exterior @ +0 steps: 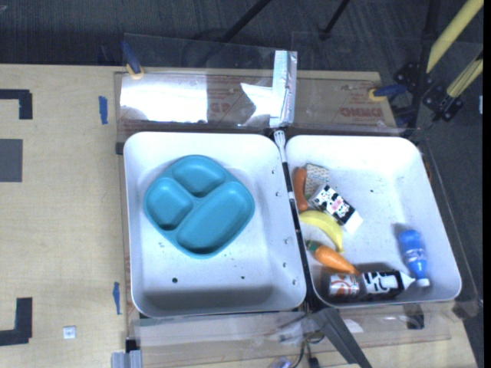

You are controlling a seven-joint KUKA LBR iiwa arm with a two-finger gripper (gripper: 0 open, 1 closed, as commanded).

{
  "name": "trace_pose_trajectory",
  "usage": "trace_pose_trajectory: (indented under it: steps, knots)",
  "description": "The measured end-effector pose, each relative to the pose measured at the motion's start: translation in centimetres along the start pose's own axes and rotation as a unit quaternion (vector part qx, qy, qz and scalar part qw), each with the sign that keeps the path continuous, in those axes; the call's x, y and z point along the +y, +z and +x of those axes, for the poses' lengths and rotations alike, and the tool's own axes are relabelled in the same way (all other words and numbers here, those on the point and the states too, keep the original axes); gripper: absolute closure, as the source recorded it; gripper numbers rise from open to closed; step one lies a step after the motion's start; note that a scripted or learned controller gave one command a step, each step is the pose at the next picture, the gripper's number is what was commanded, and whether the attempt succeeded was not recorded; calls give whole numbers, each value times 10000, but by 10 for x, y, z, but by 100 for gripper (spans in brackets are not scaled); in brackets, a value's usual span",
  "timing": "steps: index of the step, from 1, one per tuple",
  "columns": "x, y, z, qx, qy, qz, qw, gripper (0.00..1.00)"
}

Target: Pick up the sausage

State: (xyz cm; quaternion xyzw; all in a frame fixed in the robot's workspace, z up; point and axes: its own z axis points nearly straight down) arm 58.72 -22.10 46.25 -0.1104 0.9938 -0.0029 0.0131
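Note:
The sausage (pixel 300 187) is a short reddish-brown piece lying lengthwise against the left wall of the right bin (pixel 383 153). A black-and-white patterned carton (pixel 334 204) lies just to its right, and a yellow banana (pixel 324 228) curves below it. Part of the sausage's right side is tucked beside the carton and a small grey packet (pixel 315 172).
An orange carrot (pixel 334 259) and a dark bottle (pixel 370 284) lie along the right bin's front wall. A blue bottle (pixel 413 252) sits at its right. The left bin (pixel 146 282) holds a blue divided plate (pixel 199 203). A clear panel (pixel 207 90) stands behind the bins.

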Motion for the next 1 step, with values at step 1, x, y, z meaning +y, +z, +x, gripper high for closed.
trace_pose_trajectory:
  steps: [1]
  knots:
    - [0, -13, -2, -53, 6, 20, 10000, 100]
